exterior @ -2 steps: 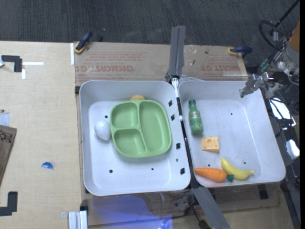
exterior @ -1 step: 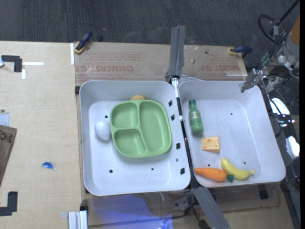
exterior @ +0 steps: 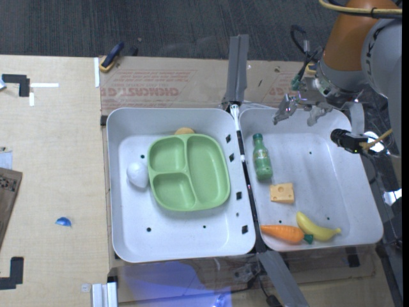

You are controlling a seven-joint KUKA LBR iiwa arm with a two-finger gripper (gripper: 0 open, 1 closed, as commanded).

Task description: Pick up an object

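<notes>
My gripper (exterior: 299, 112) hangs over the far edge of the right bin (exterior: 332, 171), its two fingers spread apart with nothing between them. In that bin a green bottle (exterior: 261, 157) lies near the left wall. A yellow cheese wedge (exterior: 282, 193) sits mid-bin. An orange carrot (exterior: 283, 233) and a yellow banana (exterior: 317, 228) lie along the near edge. All of these rest well below and to the left of the gripper.
The left bin (exterior: 128, 235) holds a green divided plate (exterior: 189, 171), a white ball (exterior: 137, 173) at its left and a small yellow piece (exterior: 185, 132) behind it. A grey divider post (exterior: 237, 69) rises between the bins at the back.
</notes>
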